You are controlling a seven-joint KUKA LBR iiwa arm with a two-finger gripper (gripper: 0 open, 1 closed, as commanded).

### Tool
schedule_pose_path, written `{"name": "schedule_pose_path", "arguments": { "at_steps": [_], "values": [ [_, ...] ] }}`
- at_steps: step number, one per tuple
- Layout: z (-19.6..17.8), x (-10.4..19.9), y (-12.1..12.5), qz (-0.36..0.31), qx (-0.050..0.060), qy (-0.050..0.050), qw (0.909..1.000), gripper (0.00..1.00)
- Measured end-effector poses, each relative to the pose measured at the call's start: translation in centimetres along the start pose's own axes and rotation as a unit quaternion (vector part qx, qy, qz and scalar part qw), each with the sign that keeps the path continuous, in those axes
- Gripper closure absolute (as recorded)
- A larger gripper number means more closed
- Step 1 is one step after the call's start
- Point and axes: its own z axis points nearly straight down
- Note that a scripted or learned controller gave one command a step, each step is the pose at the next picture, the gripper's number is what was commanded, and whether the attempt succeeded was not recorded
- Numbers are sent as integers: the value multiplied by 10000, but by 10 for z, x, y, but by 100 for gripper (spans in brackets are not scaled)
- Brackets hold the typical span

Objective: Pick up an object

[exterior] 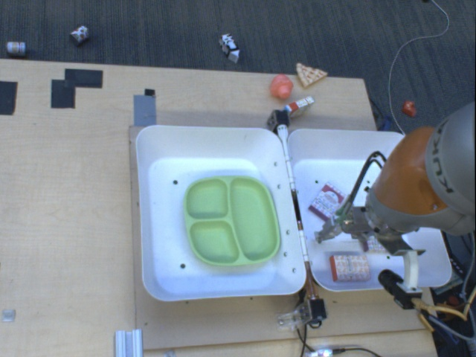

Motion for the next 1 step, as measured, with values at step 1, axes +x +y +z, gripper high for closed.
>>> {"name": "schedule_pose_path", "arguments": {
  "at_steps": [1],
  "values": [
    [11,0,-3,12,33,-4,10000,0]
  ]
}}
